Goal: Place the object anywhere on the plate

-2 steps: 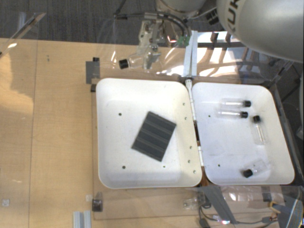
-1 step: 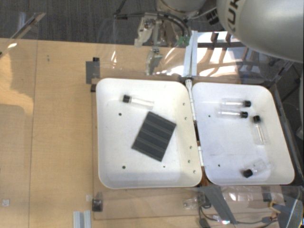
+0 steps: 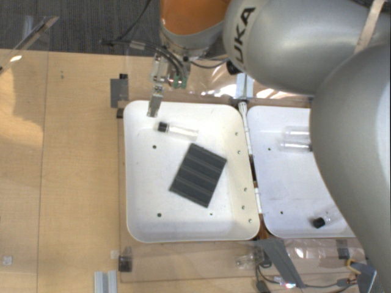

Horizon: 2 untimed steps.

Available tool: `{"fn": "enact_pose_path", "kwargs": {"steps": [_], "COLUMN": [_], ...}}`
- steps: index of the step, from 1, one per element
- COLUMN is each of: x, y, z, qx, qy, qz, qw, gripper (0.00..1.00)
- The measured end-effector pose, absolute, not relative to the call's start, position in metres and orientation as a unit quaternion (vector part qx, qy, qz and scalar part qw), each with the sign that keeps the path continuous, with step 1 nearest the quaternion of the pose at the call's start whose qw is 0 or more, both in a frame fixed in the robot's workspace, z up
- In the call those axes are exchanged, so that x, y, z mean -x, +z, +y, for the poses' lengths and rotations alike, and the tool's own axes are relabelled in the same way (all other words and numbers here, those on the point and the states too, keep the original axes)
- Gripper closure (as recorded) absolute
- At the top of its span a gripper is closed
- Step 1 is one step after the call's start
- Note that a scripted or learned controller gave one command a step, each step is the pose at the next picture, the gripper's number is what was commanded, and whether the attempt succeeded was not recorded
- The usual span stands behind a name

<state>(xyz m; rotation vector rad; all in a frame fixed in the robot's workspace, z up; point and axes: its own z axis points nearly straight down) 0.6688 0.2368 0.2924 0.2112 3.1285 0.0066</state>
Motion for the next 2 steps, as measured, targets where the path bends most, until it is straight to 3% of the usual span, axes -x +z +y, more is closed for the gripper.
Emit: {"fn": "enact_pose_path", "kwargs": {"steps": [1, 2], "x": [-0.646, -0.649], "y": [0.130, 0.144], "z": [0.236, 0.236], "qx": [-0.123, -0.124], "qy": [0.0020, 0.0057], "qz": [0.992, 0.992], "qw": [0.002, 0.007], "gripper": [0.00, 1.00]}}
